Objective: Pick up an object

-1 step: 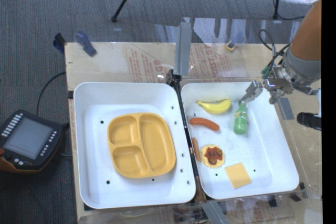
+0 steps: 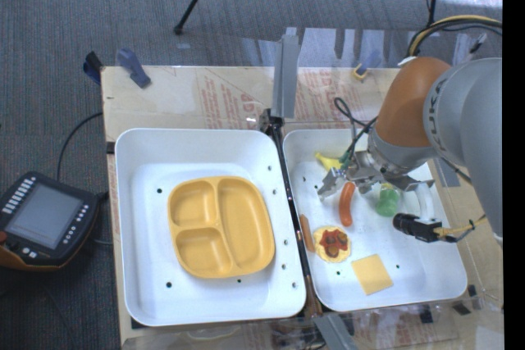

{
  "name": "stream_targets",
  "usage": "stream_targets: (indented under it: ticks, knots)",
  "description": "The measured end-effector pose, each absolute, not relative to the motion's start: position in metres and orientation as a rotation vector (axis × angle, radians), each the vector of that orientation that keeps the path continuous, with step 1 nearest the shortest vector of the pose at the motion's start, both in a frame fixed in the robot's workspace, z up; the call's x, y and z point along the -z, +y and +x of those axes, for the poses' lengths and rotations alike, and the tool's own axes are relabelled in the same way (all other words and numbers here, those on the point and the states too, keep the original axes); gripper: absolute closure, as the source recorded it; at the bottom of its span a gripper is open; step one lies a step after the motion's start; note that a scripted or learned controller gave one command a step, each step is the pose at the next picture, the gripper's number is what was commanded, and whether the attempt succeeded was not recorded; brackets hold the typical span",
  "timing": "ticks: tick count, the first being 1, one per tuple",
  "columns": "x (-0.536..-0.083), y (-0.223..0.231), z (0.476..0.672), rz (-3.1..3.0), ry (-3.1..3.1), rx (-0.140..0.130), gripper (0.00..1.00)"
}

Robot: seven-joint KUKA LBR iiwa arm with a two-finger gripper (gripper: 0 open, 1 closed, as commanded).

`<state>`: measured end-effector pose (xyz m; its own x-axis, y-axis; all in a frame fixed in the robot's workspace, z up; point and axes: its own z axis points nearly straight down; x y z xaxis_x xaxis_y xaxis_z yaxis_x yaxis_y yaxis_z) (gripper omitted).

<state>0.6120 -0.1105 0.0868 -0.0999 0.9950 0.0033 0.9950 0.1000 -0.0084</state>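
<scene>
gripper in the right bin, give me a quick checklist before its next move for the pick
1. Gripper is over the right bin, where the toy food lies: ok.
2. A target is close: the red sausage lies just below and right of the fingertips, and the yellow banana piece just above them: ok.
3. Something already held between the fingers: cannot tell, they are too small and dark to read.
4. Neighbours near the sausage: the green piece and the small pizza lie apart from it: ok.
5. Cheese slice lies flat, well away from the gripper: ok.
6. Yellow divided plate sits in the left bin, away from the arm: ok.
</scene>
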Motion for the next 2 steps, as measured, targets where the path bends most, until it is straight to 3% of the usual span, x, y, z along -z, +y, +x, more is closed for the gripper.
stream_targets:
  ticks: [1,2]
  knots:
    - [-0.098,-0.111,0.613,-2.107,-2.322,-0.003,1.00]
    - [-0.132,-0.125,0.631,-2.363,-2.068,-0.001,1.00]
